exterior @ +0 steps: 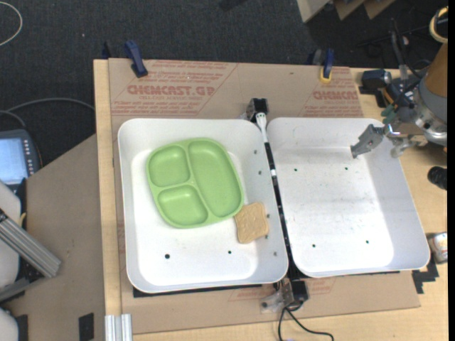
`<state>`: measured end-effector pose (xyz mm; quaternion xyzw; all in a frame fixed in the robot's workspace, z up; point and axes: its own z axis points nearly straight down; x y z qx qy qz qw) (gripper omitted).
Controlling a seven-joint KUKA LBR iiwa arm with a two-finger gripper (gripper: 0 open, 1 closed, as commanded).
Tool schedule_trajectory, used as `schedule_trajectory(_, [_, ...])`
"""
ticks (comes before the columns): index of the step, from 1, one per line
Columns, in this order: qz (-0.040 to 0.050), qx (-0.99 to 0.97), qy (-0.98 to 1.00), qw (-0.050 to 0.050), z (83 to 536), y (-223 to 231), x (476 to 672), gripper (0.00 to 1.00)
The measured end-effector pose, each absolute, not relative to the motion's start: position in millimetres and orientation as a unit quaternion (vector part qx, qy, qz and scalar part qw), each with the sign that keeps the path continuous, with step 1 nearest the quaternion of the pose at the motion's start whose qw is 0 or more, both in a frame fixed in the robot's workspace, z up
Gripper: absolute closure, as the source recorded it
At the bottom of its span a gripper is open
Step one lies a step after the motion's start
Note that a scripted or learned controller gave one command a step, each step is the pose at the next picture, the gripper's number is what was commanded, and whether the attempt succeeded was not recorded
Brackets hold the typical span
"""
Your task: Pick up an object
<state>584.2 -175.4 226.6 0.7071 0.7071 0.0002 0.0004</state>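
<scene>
**Gripper parked over right bin, both targets in left bin**

Since the task only says "an object", there are two candidates, both in the left bin: a green divided plate lying flat in the middle, three compartments up, and a tan sponge-like square at the plate's lower-right corner — touching it or nearly so, can't tell which.

Right bin sits just beside the left one, with a black cable running along the seam between them.

Gripper hangs over the upper right part of the right bin, well apart from both objects. Whether the fingers are apart or together — cannot tell from this angle; nothing visible between them.

Risks from here, my read:
- Plate is wide, shallow and flat; a two-finger pinch probably only works on a rim or divider, and may slip off.
- Tan square is soft and tight against the plate rim — a finger could land on the plate and shove both.
- Crossing over means clearing both bin walls and the cable.
</scene>
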Motion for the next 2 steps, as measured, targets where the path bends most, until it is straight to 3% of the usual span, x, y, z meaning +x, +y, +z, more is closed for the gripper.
schedule_trajectory(1, [0.0050, 0.706, 0.708, 0.010, 385.4, -177.3, 588.7, 0.00])
schedule_trajectory(2, [0.0045, 0.706, 0.708, 0.007, 495.1, -155.3, 563.9, 0.00])
